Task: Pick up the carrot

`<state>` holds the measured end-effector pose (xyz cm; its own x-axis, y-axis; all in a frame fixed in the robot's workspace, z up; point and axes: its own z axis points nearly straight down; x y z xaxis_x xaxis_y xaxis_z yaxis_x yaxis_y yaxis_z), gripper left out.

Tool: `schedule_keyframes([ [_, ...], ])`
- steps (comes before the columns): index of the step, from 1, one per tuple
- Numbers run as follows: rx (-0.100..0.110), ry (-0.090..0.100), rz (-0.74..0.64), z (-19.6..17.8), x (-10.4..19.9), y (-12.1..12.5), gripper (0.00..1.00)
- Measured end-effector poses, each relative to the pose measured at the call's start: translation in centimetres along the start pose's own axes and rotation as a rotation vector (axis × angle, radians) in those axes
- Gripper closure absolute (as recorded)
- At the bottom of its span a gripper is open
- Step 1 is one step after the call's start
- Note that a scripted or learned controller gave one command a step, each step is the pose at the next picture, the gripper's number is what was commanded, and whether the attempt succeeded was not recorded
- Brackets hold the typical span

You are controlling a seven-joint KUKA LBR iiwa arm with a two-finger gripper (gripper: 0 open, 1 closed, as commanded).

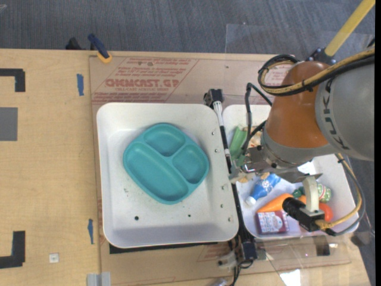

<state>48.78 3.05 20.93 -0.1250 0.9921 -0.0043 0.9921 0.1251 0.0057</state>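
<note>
We see the carrot [278,204] lying in the right bin [351,216], beside a purple packet [271,222], not yet lifted. The gripper [253,162] hangs over that bin; whether it is open or closed we cannot tell, so the pick remains

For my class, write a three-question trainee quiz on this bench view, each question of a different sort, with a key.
1. True or false: the teal divided plate lies in the left bin.
2. Which bin holds the carrot? A. left B. right
3. Fill in: the arm hangs over the ____ bin.

Key: 1. True. 2. B; the carrot lies beside a blue and white bottle and above a purple packet. 3. right.
</note>
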Motion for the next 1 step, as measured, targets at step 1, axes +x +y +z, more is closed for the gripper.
schedule_keyframes([
  [1,0.015,0.005,0.308,2.60,3.67,-0.49,1.00],
])
